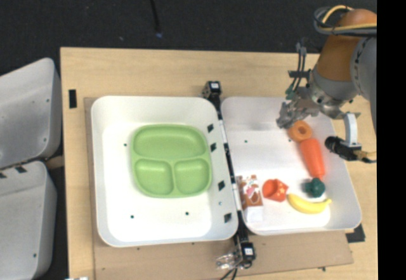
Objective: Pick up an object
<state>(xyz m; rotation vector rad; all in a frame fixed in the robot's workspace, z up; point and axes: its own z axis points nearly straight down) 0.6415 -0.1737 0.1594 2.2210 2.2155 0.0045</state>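
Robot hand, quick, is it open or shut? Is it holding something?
Hand: cannot be told. It sits low over the right bin, right by the top end of the toy carrot, and nothing is seen gripped in it.

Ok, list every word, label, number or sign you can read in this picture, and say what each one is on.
None can be read.
Packet in the right bin: brown and white print, too small and blurred to read.
Green tray, carrot, banana, red piece, both bins and the arm: no text visible.
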